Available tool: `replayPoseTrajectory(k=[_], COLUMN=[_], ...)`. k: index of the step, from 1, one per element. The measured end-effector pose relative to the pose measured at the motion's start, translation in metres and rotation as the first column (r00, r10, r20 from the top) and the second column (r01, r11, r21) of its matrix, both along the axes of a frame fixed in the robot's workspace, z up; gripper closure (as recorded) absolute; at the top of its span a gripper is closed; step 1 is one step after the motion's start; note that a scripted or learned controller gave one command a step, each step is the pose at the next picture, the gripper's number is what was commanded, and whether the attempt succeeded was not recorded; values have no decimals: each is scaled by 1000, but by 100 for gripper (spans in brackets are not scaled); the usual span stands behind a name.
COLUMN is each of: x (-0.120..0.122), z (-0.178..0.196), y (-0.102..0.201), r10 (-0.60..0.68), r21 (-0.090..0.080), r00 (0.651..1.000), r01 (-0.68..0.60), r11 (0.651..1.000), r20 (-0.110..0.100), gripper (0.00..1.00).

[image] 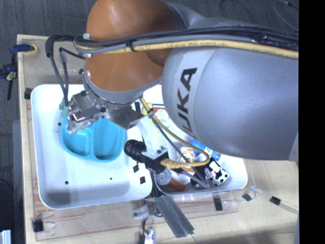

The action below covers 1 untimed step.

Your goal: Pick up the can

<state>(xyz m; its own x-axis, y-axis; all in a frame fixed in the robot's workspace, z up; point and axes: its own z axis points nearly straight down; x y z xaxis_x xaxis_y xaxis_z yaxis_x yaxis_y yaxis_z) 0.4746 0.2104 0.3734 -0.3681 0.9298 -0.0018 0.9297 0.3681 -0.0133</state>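
My gripper (77, 119) hangs low over the left bin (76, 189), at the upper left corner of a blue two-compartment dish (100, 142) that lies there. Its metal end overlaps the dish's left rim. I cannot tell whether anything is in it. The arm's orange band and grey body cover the upper middle and most of the right bin (239, 181), hiding what lies under them.
In the visible strip of the right bin lie a black-and-white patterned item (219, 175), a dark reddish thing (179, 182) and a white packet with coloured print (161, 119). The front of the left bin is bare white floor. A grey bracket (172, 217) juts out at the bench's front.
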Motion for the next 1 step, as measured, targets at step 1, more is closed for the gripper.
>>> replayPoseTrajectory(k=[1], x=[-1], z=[9], y=[2], r10=[12], r21=[-1], r00=[1000], r01=[-12], r11=[1000], r20=[-3], gripper=[100])
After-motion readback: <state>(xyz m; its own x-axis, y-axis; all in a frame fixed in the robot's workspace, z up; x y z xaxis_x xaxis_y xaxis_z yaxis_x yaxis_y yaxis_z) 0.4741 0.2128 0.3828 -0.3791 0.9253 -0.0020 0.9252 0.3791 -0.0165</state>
